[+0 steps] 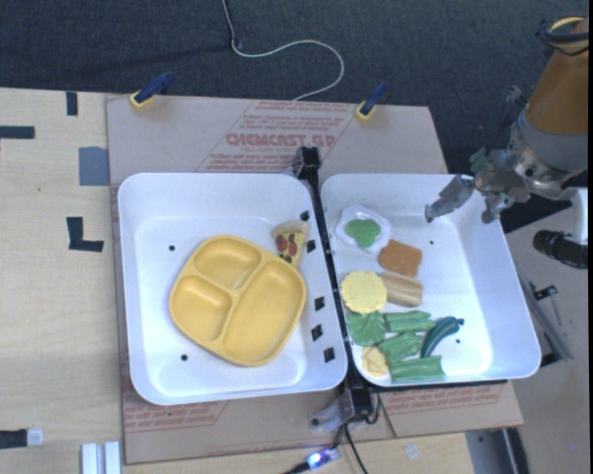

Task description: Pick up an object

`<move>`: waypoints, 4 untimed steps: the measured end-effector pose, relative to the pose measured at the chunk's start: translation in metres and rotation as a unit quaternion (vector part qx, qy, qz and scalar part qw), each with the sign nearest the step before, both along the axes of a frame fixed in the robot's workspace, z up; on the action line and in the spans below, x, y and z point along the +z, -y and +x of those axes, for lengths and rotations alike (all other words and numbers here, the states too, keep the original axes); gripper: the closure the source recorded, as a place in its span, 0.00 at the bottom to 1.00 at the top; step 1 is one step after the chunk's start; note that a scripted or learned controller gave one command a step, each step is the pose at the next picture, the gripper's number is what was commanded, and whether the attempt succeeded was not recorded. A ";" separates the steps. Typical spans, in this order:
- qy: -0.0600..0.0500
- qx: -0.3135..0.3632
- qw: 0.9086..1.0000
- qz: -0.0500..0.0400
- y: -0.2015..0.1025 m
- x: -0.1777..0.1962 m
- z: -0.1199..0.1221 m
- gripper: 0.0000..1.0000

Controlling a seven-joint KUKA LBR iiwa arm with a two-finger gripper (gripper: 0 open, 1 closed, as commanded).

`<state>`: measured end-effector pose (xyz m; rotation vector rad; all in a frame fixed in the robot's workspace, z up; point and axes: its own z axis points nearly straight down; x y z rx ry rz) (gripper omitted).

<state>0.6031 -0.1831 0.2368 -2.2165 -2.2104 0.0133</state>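
A bench seen from above holds two shallow white plastic bins side by side on a sheet of brown cardboard [267, 136].

The left bin [143, 265] contains a yellow three-section plastic plate [238, 298] lying flat near its middle. Just beyond the plate's far right corner, against the divider between the bins, lies a small toy pizza slice [291, 241].

The right bin [494, 294] holds a cluster of toy foods along its left side. Nearest the far end is a small white dish with a green leafy piece [362, 231]. Just beside it, toward the middle, sits an orange-brown rounded block [400, 258], and touching that is a tan bread-like roll [402, 289]. A pale yellow round ridged disc [363, 291] lies next to the roll. Nearer the front are several green bean-like pieces [407, 322] and a dark green curved pepper [441, 334].

The grey arm with its orange band [561, 92] reaches in from the right. Its two-finger gripper [465, 197] hovers over the far right corner of the right bin, well apart from the toy foods. Its two fingers are spread, with nothing between them; one finger [446, 200] points down toward the bin's far wall.
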 end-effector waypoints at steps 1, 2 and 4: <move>0.006 0.002 1.000 -0.001 -0.001 0.008 0.002 0.00; 0.005 0.002 1.000 -0.001 -0.003 -0.035 0.006 0.00; 0.005 0.002 1.000 -0.001 -0.006 -0.125 0.005 0.00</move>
